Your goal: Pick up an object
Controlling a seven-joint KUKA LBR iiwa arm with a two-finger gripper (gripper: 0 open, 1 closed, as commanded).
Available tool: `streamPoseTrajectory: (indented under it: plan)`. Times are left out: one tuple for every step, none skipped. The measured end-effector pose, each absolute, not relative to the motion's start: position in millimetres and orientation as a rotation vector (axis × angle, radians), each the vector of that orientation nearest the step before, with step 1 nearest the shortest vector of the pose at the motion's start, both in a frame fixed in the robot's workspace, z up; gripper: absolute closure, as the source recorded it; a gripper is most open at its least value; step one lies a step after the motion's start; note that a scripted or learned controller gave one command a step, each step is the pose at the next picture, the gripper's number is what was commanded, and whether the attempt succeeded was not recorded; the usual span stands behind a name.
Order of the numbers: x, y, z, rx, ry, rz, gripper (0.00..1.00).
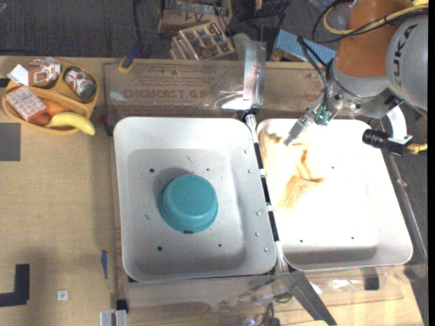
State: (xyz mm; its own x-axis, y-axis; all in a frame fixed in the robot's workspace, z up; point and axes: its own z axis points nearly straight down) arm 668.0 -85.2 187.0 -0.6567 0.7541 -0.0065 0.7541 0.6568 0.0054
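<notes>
A teal bowl (189,203) lies upside down near the middle of the left white bin (136,141). In the right white bin (367,229), an orange-brown patch (299,176) spreads over the floor left of centre; I cannot tell whether it is a flat object or a stain. My gripper (293,134) hangs over the right bin's far left corner, slanting down and to the left from the grey and orange arm (370,39). Its tip is just above and behind the orange-brown patch, and nothing shows in it.
An orange dish (41,117) with a banana and packaged food sits on the bench at far left. A cardboard strip (177,94) runs behind the bins. Cables and boxes crowd the floor beyond. A black fitting (380,140) juts out at the right bin's far right.
</notes>
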Motion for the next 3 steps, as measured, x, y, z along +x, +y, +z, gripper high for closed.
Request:
streamPoseTrajectory:
  plan:
    - [640.7,-131,89,1.439,2.782,0.005,0.00]
    - [642.2,-132,101,1.442,2.775,0.010,1.00]
    - [649.0,-79,192,1.469,2.772,0.002,1.00]
